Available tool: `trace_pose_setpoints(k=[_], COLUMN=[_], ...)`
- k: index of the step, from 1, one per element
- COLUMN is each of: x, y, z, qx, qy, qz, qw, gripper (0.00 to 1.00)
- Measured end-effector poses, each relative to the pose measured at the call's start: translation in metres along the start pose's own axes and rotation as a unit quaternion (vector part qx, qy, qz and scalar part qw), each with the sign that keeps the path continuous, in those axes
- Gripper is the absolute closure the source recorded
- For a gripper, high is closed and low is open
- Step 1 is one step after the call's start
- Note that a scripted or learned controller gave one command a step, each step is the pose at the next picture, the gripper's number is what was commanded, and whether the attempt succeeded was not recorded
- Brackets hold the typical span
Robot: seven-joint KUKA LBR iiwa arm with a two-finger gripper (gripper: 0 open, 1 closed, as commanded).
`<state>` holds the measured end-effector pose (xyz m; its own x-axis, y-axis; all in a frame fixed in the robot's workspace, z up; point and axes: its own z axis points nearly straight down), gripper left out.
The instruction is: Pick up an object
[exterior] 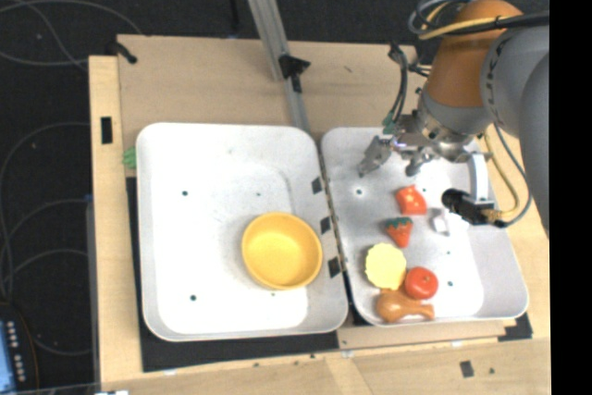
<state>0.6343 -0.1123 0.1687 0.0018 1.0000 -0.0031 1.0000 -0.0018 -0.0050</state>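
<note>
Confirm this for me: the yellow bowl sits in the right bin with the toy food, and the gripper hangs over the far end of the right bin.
Not quite. The camera view shows the yellow bowl alone in the left bin. The toy food lies in the right bin, and the gripper does hang over that bin's far end.

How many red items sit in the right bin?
3. One red piece lies just below the pincer, a strawberry-like one sits under it, and a round tomato-like one rests near the front by the yellow disc. The arm may hide others.
</note>
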Motion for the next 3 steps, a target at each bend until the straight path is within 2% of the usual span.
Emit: trace_pose_setpoints(k=[1,2,3], x=[0.004,0.004,0.007], y=[-0.008,-0.005,-0.003], z=[0.059,0.044,-0.001], qx=[0.000,-0.004,-0.005], qy=[0.000,0.002,0.002], qz=[0.000,0.003,-0.001], qw=[1.0000,1.0000,1.0000], gripper=[0.00,1.00,1.00])
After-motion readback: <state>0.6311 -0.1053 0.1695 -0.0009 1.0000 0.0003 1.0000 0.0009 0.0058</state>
